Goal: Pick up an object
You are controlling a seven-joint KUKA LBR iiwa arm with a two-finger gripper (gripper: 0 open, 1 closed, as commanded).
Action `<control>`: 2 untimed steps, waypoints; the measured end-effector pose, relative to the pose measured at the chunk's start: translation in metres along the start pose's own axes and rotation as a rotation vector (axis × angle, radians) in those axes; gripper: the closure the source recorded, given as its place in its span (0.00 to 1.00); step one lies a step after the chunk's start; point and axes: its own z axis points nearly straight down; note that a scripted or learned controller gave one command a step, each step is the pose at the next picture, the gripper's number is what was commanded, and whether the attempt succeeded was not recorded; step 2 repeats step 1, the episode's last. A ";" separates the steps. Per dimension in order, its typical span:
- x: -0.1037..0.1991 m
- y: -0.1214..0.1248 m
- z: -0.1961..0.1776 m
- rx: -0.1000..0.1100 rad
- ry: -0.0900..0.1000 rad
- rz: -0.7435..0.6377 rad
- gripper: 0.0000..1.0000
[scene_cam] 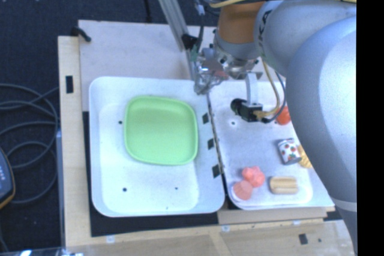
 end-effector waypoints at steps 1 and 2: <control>0.052 0.002 -0.004 0.000 0.000 0.000 1.00; 0.052 0.002 -0.004 0.000 0.000 0.000 1.00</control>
